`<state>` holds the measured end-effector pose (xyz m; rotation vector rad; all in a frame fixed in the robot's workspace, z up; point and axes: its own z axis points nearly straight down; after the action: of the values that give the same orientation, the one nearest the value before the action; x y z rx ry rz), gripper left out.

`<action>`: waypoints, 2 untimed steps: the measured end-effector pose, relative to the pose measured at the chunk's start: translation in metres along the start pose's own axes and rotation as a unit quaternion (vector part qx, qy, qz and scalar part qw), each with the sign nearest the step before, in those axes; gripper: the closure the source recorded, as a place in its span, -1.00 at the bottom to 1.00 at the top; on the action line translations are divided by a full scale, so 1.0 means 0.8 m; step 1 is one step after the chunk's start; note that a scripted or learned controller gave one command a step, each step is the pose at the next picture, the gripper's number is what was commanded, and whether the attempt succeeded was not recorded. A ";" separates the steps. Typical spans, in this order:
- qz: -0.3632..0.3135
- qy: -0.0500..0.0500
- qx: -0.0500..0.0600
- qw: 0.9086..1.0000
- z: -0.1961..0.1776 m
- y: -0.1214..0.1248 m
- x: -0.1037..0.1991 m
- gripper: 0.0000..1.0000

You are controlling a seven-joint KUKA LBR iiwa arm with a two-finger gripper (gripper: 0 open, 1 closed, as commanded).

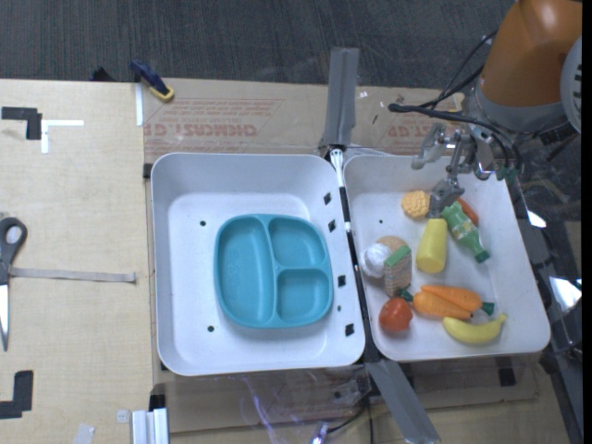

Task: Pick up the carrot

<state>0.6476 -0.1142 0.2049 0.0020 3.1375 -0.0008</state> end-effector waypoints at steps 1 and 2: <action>0.002 -0.001 0.000 1.000 0.139 0.001 -0.015 -1.00; 0.001 -0.004 0.001 1.000 0.124 0.001 -0.017 1.00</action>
<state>0.6617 -0.1133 0.1055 0.0047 3.1290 -0.0039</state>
